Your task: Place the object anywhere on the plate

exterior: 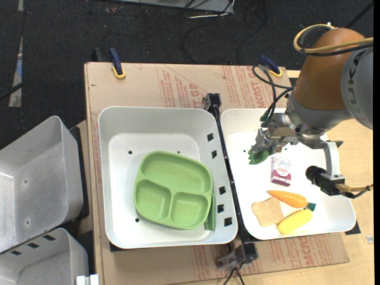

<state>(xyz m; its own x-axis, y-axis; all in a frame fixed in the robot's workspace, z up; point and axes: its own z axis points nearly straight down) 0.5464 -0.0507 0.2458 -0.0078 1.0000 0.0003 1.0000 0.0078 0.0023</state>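
Two white bins sit side by side on the bench. The left bin (113, 159) carries a green plate (173, 190) with three compartments, lying toward 6 o'clock of the bin floor. The right bin (240, 129) carries the loose items: a dark green leafy piece (257, 155) at about 10 o'clock of the floor, a small carton (280, 170) near the centre, and, toward 6 o'clock, a carrot (287, 198), a slice of bread (266, 212) and a yellow lemon-shaped piece (294, 221), the last three touching or nearly so. The gripper (265, 142) hangs over the leafy piece; whether it is spread or pressed together cannot be told, and no item is visibly held. Which item is the task's object is not certain; judged by the gripper's position, the leafy piece is the likeliest. It looks like light, stiff toy plastic, thin and irregular, probably apt to slip or tip. A hold across its bulkiest middle part would seem safest.
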